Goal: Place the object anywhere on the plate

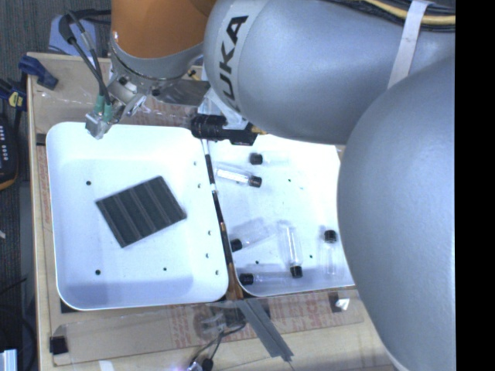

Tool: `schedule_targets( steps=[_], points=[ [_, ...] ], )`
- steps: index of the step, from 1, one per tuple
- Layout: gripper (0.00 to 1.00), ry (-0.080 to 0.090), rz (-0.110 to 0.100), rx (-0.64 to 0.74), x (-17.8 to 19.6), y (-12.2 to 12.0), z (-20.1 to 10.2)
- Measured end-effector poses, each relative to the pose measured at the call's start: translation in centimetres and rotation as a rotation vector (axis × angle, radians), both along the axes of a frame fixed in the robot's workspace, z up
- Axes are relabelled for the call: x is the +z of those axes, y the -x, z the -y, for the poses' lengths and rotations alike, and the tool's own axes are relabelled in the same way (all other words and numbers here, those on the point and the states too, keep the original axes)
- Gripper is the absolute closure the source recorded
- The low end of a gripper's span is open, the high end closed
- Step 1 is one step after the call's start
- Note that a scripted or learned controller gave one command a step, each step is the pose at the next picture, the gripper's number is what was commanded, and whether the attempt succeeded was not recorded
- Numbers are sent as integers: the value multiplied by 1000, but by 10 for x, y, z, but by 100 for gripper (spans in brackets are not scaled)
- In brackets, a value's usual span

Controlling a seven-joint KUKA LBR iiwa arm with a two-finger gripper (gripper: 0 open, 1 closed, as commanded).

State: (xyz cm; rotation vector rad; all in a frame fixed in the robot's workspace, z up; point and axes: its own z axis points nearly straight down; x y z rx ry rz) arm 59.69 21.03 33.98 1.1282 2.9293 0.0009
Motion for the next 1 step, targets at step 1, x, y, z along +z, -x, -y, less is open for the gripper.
schedule_targets(
  steps=[1],
  points=[
    [100,2,-8,-68,-127,86,56]
  ],
)
